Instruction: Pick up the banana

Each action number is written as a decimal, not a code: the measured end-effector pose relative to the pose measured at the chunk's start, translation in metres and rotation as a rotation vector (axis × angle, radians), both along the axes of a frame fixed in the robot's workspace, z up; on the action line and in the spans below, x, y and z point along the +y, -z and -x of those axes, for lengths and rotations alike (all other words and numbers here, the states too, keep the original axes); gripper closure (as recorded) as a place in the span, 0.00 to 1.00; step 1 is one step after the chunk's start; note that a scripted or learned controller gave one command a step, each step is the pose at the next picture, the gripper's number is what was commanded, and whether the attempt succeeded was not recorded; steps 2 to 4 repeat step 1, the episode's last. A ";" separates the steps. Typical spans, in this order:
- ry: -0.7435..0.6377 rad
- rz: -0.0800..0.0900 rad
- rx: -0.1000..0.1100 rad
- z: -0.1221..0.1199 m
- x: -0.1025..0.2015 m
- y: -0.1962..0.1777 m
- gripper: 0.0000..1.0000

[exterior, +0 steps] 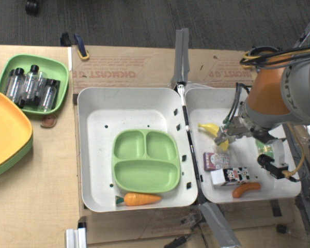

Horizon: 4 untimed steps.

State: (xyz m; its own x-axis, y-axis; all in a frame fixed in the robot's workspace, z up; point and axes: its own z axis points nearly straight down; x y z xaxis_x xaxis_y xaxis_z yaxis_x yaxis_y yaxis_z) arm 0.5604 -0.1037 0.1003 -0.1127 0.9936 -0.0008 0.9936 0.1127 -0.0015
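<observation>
The gripper sits low in the right bin, right at the banana. Its fingers are dark and small against the yellow fruit, and whether they are spread or closed cannot be told from this slanted look down; nor is it clear that the fruit lies between them.

The banana lies toward the far left part of the right bin, near the wall shared with the left bin. Its long axis runs from the far left, where a tip points toward the divider, down to the near right, where its other end passes under the gripper. So the fruit extends mostly left and slightly far of the fingertips, and my judgement is that a grasp would have to close across that slanted axis rather than along it.

Just near of the gripper lie a purple carton and a small black-and-white box, with an orange sausage-shaped toy at the near wall. A green packet lies to the right, partly behind the arm.

In the left bin, a green divided plate rests at the middle and a carrot lies along the near wall.
</observation>
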 end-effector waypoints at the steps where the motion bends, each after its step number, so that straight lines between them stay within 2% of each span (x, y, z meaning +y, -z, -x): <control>1: 0.198 0.001 0.001 0.030 0.021 -0.090 1.00; 4: 0.198 0.001 0.001 0.030 0.021 -0.090 1.00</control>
